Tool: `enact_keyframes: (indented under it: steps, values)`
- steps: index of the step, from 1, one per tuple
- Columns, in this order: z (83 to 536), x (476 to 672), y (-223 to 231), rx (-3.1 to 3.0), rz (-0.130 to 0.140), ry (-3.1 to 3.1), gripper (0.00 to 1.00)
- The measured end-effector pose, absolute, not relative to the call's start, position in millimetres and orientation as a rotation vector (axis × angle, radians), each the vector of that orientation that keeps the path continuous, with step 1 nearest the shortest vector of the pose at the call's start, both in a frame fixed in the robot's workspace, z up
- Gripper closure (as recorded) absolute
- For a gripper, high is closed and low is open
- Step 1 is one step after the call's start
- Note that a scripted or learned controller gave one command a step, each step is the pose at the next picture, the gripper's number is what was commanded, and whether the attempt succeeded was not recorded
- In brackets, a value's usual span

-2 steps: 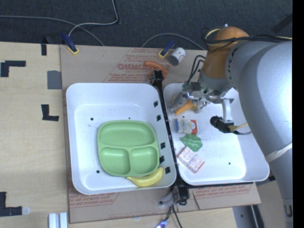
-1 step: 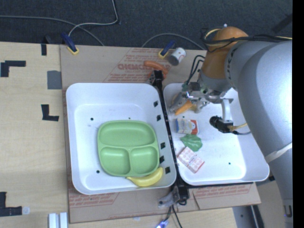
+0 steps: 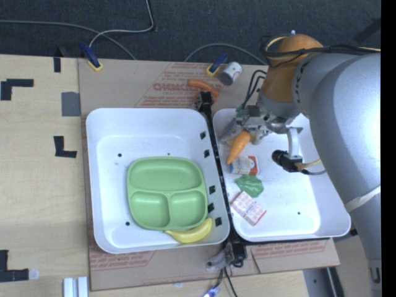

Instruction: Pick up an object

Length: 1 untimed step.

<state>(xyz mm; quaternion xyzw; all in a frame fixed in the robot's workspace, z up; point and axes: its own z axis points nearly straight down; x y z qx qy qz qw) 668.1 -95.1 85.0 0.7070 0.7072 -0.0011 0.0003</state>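
In the right bin (image 3: 309, 212) an orange carrot (image 3: 237, 147) lies tilted near the left wall. Its upper end sits right under my gripper (image 3: 250, 124), which hangs low over the bin's back left part. Just below the carrot a small red and white packet (image 3: 249, 164) rests on the floor. A crumpled green item (image 3: 249, 185) comes after it, then a white and red box (image 3: 248, 208) toward the front. I cannot make out whether the carrot's tip is inside the gripper.
The left bin (image 3: 99, 166) holds a green divided plate (image 3: 166, 190) with a yellow banana (image 3: 190, 232) at its front edge. The grey arm (image 3: 346, 122) covers the right bin's right side. Behind the bins lie an orange tool (image 3: 204, 85), a white cylinder (image 3: 230, 73) and cables.
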Motion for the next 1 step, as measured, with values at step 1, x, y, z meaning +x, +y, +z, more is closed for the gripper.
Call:
enact_keyframes:
  steps: [1]
  values:
    - [95.0, 668.1, -94.7, 2.221, -0.004, 2.223, 1.0]
